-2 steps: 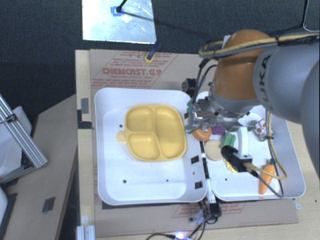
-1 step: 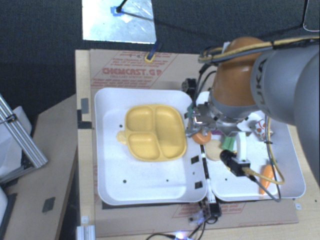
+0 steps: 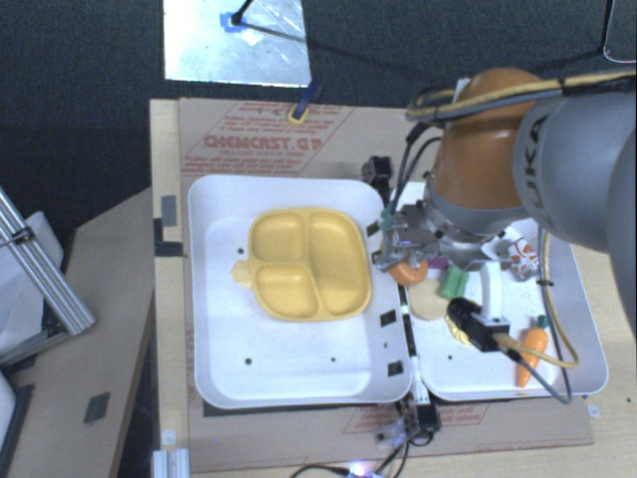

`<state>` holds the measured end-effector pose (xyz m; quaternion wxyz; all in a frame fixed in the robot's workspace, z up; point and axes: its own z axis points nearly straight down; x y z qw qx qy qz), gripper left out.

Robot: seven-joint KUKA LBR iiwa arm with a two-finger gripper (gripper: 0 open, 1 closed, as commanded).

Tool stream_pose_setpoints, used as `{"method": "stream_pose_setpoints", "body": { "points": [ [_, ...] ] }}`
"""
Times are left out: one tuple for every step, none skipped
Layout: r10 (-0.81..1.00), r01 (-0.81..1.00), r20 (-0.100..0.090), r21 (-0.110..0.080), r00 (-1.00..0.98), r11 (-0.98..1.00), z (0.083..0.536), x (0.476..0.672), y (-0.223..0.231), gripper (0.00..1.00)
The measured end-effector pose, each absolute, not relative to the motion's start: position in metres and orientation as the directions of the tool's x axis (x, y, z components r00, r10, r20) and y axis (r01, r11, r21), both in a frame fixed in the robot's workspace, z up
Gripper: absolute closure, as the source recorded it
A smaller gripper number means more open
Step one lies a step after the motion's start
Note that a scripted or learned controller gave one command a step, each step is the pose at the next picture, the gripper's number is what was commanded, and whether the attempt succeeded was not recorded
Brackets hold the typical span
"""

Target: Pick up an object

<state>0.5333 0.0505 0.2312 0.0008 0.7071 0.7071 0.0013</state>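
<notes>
My gripper hangs over the left edge of the right bin, next to the wall between the two bins. A small orange object sits right at its tip, partly hidden by it; whether it is held is unclear. Just to the right lies a green piece, with a pale round disc in front of it. A toy carrot rests near the bin's front right. A white and red item peeks out from under the arm.
The left bin holds a yellow divided plate at its middle. The grey arm and its orange band cover the back of the right bin. A cardboard sheet lies under both bins.
</notes>
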Motion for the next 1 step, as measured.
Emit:
{"method": "stream_pose_setpoints", "body": {
  "points": [
    [1.000,1.000,0.000,-0.001,0.000,0.000,0.2144,0.5386,0.0498,1.00]
  ]
}}
